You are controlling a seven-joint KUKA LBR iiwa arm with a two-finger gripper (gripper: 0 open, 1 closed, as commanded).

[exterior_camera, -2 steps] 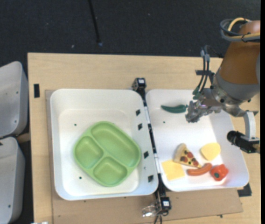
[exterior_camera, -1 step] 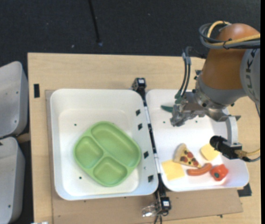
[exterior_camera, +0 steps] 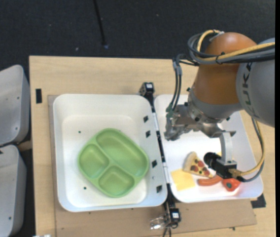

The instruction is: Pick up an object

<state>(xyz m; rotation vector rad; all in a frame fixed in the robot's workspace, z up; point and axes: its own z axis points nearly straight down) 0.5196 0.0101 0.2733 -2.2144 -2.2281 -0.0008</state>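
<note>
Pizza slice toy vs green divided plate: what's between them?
In the camera view, the two bins' adjoining walls lie between the pizza slice toy and the green divided plate, plus a yellow cheese wedge lower down.

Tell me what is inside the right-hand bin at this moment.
The right bin holds a pizza slice toy, a yellow cheese wedge, a red sausage and an orange-red piece. The arm covers the bin's upper half, so anything beneath it is hidden.
</note>
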